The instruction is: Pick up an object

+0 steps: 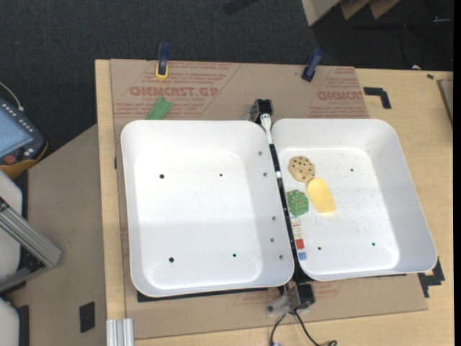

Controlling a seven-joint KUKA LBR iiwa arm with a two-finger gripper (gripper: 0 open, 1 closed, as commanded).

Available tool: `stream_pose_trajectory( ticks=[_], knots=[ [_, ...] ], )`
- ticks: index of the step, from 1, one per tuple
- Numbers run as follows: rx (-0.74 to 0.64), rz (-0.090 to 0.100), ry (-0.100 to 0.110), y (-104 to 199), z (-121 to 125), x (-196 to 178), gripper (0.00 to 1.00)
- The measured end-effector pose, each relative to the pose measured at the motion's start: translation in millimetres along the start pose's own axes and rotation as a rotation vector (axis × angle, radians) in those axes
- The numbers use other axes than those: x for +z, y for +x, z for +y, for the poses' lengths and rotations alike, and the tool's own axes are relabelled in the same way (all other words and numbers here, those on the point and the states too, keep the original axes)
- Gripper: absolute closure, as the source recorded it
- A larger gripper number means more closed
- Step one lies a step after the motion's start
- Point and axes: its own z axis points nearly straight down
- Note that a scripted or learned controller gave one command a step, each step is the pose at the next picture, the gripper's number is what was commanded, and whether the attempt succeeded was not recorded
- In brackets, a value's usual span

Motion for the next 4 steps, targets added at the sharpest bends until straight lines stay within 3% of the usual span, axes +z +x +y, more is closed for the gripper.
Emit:
stream_pose_trajectory(
  ticks=[4],
  knots=[
    [0.0,0.0,0.0,0.0,0.0,0.0,1.0]
  ],
)
